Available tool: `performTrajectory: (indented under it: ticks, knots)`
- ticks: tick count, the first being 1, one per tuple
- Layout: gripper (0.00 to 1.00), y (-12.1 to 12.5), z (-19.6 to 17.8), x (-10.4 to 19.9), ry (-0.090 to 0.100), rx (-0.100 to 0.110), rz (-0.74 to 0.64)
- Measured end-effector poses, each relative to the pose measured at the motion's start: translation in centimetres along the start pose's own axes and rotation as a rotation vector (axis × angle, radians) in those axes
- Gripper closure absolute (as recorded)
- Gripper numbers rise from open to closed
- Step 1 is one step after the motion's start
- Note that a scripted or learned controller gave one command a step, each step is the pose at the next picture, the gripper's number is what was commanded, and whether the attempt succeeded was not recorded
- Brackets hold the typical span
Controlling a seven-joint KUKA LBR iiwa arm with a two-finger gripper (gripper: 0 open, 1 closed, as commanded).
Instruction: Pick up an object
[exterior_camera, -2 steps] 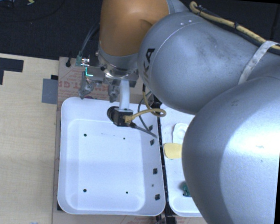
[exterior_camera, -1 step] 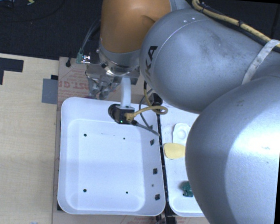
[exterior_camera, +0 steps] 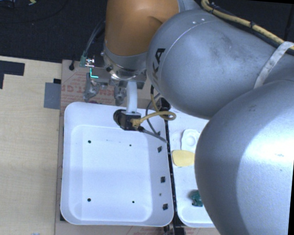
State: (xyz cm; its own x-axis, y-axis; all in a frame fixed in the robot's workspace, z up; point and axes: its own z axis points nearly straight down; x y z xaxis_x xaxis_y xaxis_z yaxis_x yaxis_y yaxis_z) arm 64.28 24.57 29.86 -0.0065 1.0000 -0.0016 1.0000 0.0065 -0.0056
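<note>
Looming over the right bin (exterior_camera: 183, 181), the arm (exterior_camera: 231, 97) hides much of it. The left bin (exterior_camera: 63, 158) offers wide open floor but nothing to take. The candidates, a yellow piece (exterior_camera: 183, 158), a white piece (exterior_camera: 190, 139) and a small teal one (exterior_camera: 196, 199), lie in the right bin near the dividing rims. The pincer (exterior_camera: 105, 97) hangs spread and empty above the left bin's far rim. This looks like the approach step: next it must cross rightward, clearing both rims.
</note>
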Motion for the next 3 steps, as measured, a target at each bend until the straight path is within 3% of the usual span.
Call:
performTrajectory:
  ticks: [1,2,3]
  knots:
    - [1.0,0.0,-1.0,0.1,0.0,0.001,-0.005]
    - [0.0,-0.1,-0.9,0.1,-0.001,0.003,-0.006]
    - [1.0,-0.1,-1.9,0.2,-0.001,0.004,-0.011]
